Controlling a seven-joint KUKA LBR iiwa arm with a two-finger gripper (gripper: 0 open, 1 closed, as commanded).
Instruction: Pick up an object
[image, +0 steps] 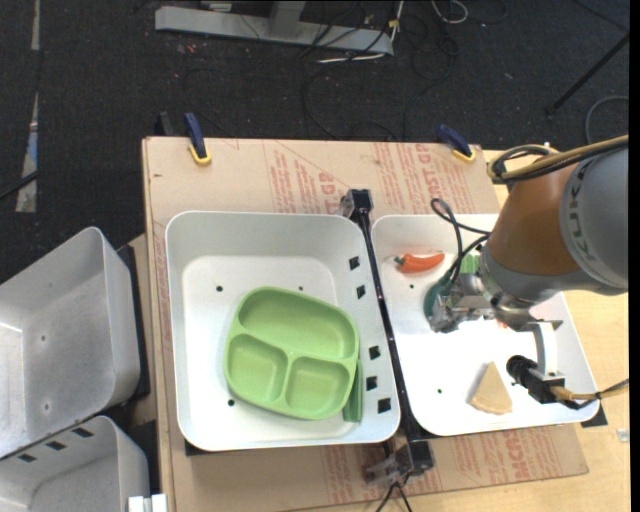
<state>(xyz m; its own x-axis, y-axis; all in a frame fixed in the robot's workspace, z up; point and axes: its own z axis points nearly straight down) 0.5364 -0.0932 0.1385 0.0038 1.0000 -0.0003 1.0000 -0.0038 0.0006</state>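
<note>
I've got two candidate objs in the right bin (570, 415). An orange-red carrot-like toy (420, 261) lies near the bin's far-left corner, flat on the floor. A tan wedge (492, 390), looks like a slice of bread or cheese, lies near the front edge, well apart from the carrot. Nothing is being carried that I can see.

The gripper (447, 305) sits low in the right bin, between those two objs, a bit nearer the carrot but not touching it from what I see. A teal-green part shows on its left side. Can't tell if it's apart or together; the wrist hides that from above.

The arm (560, 235) comes in from the right, w/ the orange band over the bin's far-right area. A black fitting (532, 378) w/ cable lies just right of the wedge.

Left bin (190, 240) holds a green divided plate (292, 352), three compartments, lying flat toward the front-right. Both bins rest on a cardboard-covered bench (290, 170); yellow-blue clamps (198, 145) at its far edge.
</note>
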